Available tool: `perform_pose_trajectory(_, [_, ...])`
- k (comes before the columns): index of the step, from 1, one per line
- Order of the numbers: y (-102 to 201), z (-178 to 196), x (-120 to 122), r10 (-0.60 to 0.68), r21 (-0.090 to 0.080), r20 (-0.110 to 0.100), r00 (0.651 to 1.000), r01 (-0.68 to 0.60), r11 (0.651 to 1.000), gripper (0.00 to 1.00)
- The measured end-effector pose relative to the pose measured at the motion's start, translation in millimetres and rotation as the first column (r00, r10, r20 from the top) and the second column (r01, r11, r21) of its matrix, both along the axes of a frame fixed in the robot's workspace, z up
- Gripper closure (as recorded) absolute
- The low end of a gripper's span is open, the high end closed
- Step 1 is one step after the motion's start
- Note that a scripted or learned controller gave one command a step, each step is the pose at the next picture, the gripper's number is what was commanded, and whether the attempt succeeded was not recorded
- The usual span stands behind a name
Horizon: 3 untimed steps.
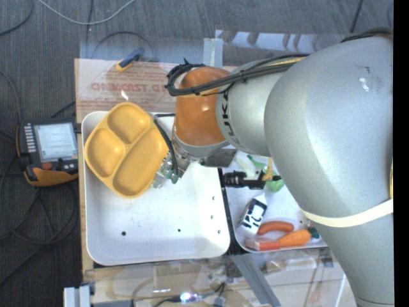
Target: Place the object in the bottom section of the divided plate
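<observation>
The end effector (167,170) sits low over the left bin (153,235), touching or just beside the lower right rim of the divided plate (125,148); whether it is open or closed cannot be told, as the wrist and orange band (199,110) cover most of it. One yellow divided plate lies in the left bin's upper left part, three compartments visible, its long axis running from lower left to upper right. The grey arm (326,133) crosses over the right bin (241,240) and hides most of it. In the part of the right bin that shows, four items are counted: one carrot (289,239) and one red sausage-like piece (276,227), both lying roughly left to right, one black-and-white packet (254,215), and one green item (275,184), partly hidden. Two white bins stand side by side on the counter (115,85). A handheld pendant (48,151) lies on the floor, left of the counter.
</observation>
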<state>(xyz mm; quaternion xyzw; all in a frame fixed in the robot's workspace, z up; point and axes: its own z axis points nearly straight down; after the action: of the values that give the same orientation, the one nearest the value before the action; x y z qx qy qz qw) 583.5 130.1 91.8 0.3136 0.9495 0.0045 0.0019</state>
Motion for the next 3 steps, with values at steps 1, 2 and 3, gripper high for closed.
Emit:
perform_pose_trajectory(1, [71.2, 31.1, -40.9, 0.156, -0.01, -0.015, 0.988, -0.156, 0.988, 1.0])
perform_pose_trajectory(2, [99.6, 230.6, -10.4, 0.136, -0.009, -0.004, 0.991, -0.136, 0.991, 1.0])
perform_pose_trajectory(3, [102.3, 114.9, 2.3, 0.393, -0.01, -0.007, 0.92, -0.393, 0.92, 1.0])
